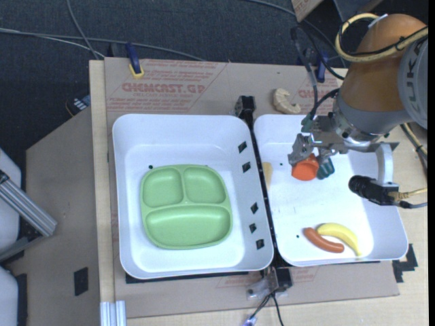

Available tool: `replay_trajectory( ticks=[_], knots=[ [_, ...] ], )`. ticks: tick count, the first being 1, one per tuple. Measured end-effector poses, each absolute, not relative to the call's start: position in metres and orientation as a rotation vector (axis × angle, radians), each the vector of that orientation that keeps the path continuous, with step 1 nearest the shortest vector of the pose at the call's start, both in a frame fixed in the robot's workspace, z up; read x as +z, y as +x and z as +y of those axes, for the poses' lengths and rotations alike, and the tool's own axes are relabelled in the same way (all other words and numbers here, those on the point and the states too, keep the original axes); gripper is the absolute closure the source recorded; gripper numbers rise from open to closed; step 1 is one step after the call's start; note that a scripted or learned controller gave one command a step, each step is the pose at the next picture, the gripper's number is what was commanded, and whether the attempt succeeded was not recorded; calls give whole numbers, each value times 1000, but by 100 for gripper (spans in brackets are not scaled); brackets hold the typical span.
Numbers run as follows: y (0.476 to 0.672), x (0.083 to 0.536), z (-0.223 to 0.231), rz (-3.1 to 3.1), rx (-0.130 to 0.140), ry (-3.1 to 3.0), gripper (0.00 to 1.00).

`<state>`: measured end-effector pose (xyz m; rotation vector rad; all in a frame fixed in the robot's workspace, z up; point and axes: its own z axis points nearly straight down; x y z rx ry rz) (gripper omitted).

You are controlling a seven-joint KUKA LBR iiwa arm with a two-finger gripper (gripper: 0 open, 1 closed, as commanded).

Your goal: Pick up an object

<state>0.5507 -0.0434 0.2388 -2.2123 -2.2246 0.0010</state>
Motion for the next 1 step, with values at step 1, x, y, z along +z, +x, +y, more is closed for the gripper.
replay_trajectory(
  ticks=[1],
  knots=[
    [549,229,16,-2225,1,-2211,100]
  ],
)
